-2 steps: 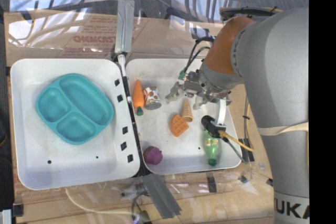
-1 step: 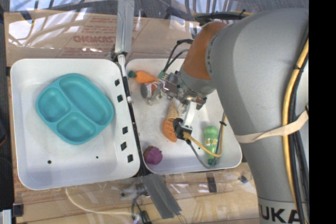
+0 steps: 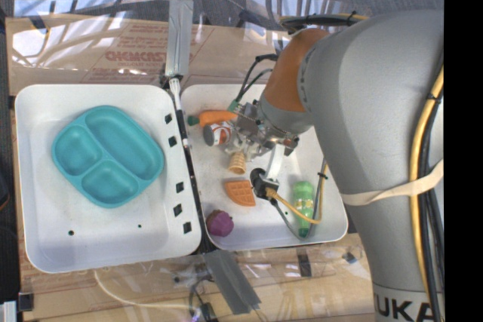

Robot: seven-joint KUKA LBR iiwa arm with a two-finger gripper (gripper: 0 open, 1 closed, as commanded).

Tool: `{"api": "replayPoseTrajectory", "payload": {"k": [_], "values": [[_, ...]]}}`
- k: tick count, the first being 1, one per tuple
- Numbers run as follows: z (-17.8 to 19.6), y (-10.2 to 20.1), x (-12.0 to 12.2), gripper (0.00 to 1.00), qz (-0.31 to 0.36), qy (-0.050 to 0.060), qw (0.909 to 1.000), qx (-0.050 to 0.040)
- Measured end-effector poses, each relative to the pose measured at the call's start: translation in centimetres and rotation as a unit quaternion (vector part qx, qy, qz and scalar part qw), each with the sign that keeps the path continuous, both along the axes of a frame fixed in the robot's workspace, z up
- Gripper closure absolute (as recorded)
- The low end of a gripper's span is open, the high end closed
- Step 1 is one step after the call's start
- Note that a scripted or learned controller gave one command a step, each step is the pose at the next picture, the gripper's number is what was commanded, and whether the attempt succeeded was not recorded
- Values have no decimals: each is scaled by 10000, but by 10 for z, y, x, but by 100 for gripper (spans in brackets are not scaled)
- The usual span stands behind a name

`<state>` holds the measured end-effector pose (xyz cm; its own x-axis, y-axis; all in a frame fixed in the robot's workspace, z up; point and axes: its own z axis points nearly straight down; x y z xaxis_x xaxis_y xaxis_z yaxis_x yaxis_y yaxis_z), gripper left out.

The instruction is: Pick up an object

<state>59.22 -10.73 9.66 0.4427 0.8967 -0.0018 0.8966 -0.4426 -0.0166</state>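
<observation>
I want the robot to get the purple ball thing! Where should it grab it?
Best bet: come straight down on the purple ball and pinch across its middle. It is round and sits apart from the waffle, but close to the right bin's near-left corner, so a sideways approach looks cramped.

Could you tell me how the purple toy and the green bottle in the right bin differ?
The purple toy is small and roundish, while the green bottle is longer and lies on its side. The purple toy lies near the bin's front left corner, the green bottle toward its right wall. Both rest untouched in the right bin.
</observation>
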Motion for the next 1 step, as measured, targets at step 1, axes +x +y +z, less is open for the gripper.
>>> {"api": "replayPoseTrajectory", "payload": {"k": [1], "values": [[107, 46, 60, 100, 1719, -80, 9851, -9]]}}
